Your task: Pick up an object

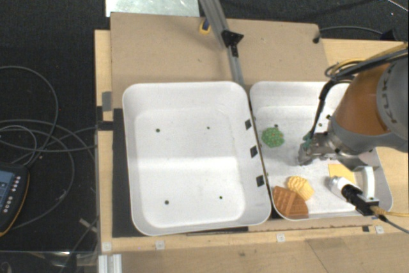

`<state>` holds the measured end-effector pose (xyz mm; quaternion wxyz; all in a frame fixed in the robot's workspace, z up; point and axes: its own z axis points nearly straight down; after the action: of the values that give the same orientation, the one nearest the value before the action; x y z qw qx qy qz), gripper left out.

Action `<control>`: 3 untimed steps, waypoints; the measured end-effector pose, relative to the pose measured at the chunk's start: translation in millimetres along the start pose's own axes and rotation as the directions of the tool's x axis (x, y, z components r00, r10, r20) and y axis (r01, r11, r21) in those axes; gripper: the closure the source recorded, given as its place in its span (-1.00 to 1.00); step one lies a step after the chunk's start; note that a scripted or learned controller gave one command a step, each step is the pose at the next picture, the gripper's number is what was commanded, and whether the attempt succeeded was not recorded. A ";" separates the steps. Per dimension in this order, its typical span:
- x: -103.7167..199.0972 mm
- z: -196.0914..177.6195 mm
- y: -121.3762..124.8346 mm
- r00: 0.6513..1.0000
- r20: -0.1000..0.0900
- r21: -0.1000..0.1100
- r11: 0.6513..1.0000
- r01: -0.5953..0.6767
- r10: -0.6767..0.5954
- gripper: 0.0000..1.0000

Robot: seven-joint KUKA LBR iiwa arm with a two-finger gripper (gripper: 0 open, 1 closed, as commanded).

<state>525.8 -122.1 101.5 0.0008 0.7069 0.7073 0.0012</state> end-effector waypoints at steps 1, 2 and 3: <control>-5.8 -44.5 3.0 1.000 0.002 -0.003 1.000 0.002 -0.002 1.00; -6.2 -98.4 5.3 1.000 0.002 -0.005 1.000 0.004 -0.004 1.00; 50.9 -115.2 2.7 1.000 -0.001 -0.001 1.000 0.011 -0.011 1.00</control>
<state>528.2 -71.2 216.8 0.0007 0.7031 0.7111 0.0021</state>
